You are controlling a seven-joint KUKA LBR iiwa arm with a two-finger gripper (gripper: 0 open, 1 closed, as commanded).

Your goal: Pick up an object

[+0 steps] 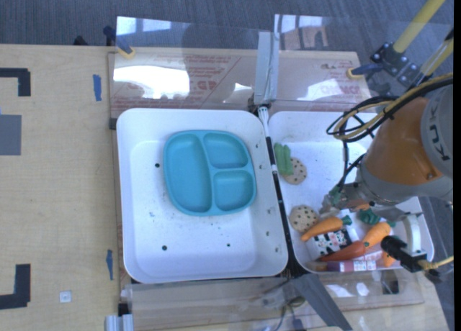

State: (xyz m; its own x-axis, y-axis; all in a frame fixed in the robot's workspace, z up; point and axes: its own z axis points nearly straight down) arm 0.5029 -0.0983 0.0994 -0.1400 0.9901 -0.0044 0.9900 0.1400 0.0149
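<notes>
- Two shallow white bins sit side by side on the surface: the left bin and the right bin.
- The left bin holds one thing, a teal divided plate with three compartments, lying flat in the bin's upper middle.
- The right bin holds the small objects, gathered along its left side and lower half.
- One green piece lies near the bin's left wall, touching one speckled cookie just to its right.
- A second cookie lies lower down, near the left wall; that makes two cookies.
- Two toy carrots: one carrot lies just right of the second cookie, and another carrot lies further right.
- One long red piece lies along the bottom of the pile, beside a small white printed item.
- One small teal-green piece sits just above the right-hand carrot.
- The arm, orange and grey, reaches over the right bin from the right.
- The tool is low over the pile, just above the left carrot; I cannot tell its state, since the wrist hides the tips.
- No object can be seen gripped in it.
</notes>
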